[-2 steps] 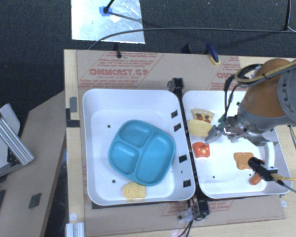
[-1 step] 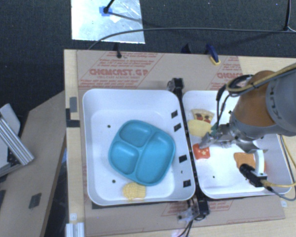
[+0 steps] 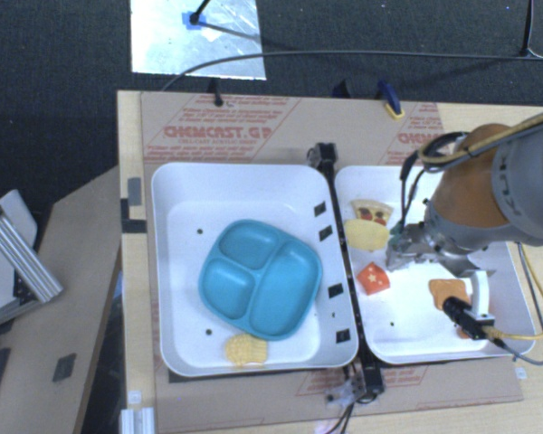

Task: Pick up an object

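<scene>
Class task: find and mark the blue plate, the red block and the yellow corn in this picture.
Blue plate (image 3: 261, 278), camera view, centre divider.
Red block (image 3: 373, 279), camera view, top face.
Corn (image 3: 246, 349), camera view, middle.

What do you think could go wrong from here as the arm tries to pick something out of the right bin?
The end effector hangs between the red block and the yellow piece, which lie close together, so it may nudge one while closing on the other. The yellow piece also touches the pizza-slice toy, so both might shift together. The orange piece sits partly under the arm, so it may get bumped.

The arm hides the right bin's far corner and the tool's fingers.
</scene>
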Controlling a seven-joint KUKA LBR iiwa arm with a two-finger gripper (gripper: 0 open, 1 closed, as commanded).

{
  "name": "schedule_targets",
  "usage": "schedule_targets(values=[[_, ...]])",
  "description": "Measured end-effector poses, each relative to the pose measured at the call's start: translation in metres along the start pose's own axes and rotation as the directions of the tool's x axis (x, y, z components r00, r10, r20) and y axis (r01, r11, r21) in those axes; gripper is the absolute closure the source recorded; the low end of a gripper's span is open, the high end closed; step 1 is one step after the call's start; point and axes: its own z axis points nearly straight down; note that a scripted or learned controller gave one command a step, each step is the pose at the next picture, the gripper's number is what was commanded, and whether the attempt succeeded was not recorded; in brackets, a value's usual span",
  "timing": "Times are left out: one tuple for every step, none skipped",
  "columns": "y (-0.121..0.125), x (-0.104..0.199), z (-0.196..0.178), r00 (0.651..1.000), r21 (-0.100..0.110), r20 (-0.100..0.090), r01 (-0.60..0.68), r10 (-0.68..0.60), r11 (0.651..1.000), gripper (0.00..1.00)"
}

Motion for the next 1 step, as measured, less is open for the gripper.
schedule_targets(values=[[-0.0023, -0.0023, -0.0437, 1.0, -0.001, 0.001, 0.0, 0.0, 1.0, 1.0]])
